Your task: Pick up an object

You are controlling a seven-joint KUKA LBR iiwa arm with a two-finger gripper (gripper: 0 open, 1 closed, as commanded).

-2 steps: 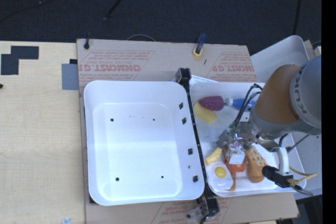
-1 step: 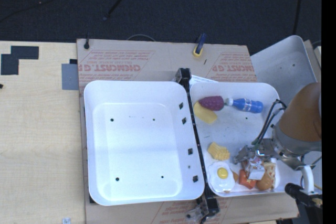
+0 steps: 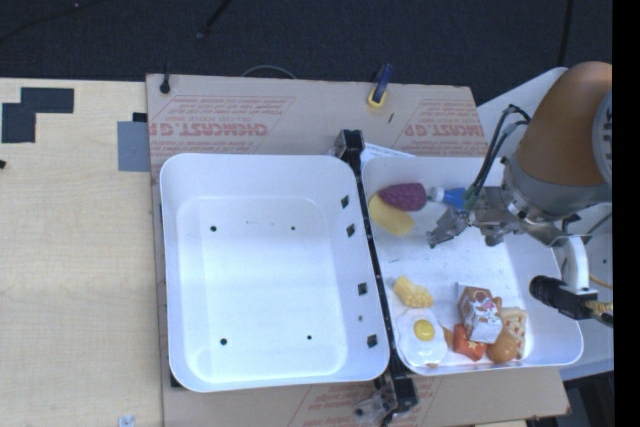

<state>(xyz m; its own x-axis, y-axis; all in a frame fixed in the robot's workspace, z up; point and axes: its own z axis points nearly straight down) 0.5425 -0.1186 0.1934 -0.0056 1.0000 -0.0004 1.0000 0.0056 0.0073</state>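
Objects for picking all lie in the right bin (image 3: pixel 545 355), the one our gripper (image 3: pixel 447 231) hangs over; the left bin (image 3: pixel 185 215) holds nothing we can see beyond small dark marks on its floor. We cannot tell whether the fingers are spread or closed, since the grey metal tip is too small and dark against the bin floor, and nothing shows between them. Just left of the fingertips sit a purple piece (image 3: pixel 404 195) and a yellow piece (image 3: pixel 390 216), touching each other and close to the black divider (image 3: pixel 362 255) between the bins. A blue item (image 3: pixel 452 197) lies just above the tip, partly hidden by the wrist. Below the fingers, across a bare stretch of white floor, we find a corn-like yellow toy (image 3: pixel 412 293), a fried egg toy (image 3: pixel 424 329), and a cluster of a crumpled packet (image 3: pixel 481 313) with orange pieces (image 3: pixel 506 340) against the near rim. That bare floor beneath the fingertips is the widest free room.
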